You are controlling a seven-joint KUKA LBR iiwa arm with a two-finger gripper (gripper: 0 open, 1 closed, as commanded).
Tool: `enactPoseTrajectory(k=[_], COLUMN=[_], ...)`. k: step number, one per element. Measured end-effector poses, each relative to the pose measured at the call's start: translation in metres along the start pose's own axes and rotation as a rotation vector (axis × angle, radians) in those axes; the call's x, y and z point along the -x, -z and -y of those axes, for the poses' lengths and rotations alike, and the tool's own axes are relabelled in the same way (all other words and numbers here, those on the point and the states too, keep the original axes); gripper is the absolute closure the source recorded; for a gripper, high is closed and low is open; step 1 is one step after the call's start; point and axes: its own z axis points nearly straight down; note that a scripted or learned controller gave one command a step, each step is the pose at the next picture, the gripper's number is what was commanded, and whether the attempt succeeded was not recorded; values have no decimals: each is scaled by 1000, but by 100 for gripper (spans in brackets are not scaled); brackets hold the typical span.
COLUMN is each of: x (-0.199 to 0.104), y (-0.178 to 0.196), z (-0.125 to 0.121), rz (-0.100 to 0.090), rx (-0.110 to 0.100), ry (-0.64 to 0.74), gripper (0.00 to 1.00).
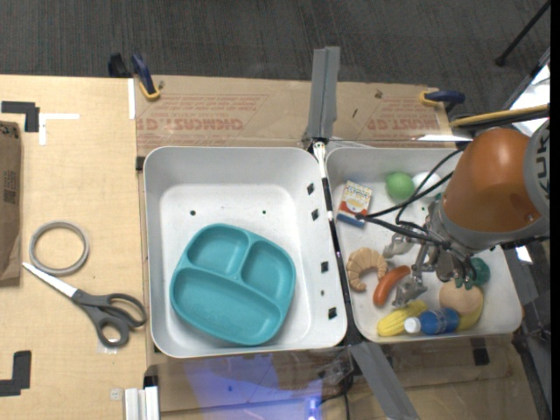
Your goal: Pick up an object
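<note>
The gripper is hovering low in the right bin over the red sausage beside the croissant, jaw state impossible to tell, so it is likely approaching; next needs closing squarely on something.

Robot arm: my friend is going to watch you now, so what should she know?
Gripper: low in the right bin, over the toys; I cannot tell its grip.
Toys there: croissant, sausage, corn, blue bottle, green ball, small box.
Left bin: teal plate.
Done: nothing lifted.
Left: grab one toy and lift it.
</note>
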Motion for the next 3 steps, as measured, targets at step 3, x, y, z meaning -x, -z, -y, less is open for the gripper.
enactPoseTrajectory(k=[3], x=[27], y=[0], z=[-19], rz=[-1], rx=[-1], ry=[-294], gripper=[0])
